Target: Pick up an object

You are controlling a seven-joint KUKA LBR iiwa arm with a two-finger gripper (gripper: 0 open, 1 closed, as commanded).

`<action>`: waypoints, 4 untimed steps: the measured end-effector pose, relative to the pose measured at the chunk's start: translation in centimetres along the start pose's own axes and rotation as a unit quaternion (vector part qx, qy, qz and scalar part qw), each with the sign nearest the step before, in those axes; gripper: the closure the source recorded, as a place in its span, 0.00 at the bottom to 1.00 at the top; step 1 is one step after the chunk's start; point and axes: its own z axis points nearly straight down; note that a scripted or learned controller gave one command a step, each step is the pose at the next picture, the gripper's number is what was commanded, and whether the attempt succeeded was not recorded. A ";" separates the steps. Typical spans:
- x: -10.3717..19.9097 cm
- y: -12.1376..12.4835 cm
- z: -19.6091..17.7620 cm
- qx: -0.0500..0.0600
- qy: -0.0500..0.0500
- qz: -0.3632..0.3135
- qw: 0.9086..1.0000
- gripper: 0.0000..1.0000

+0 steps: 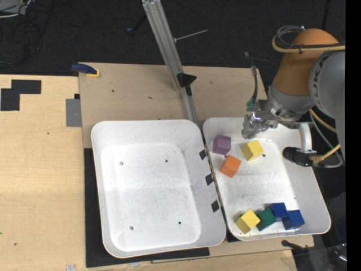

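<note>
jaws (251, 130) are parked low over the right bin (307, 193), just beside the yellow block (252, 149), likely lined up for it (opening can't be told). nothing is seen held; purple block (221, 144) sits near.

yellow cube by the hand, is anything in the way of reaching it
Nothing visible stands between them. The hand hangs just above and left of the yellow cube in the right bin. The purple cube and the orange cube lie off to the left, apart from it.
</note>
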 end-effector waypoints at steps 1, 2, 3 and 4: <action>-0.2 0.0 -3.5 0.000 0.000 0.001 1.000 1.00; 5.2 -0.5 -2.6 0.003 0.001 -0.002 1.000 1.00; 11.1 -0.4 -2.8 0.003 0.001 -0.002 1.000 1.00; 16.9 -0.9 -2.4 0.004 0.001 -0.002 1.000 1.00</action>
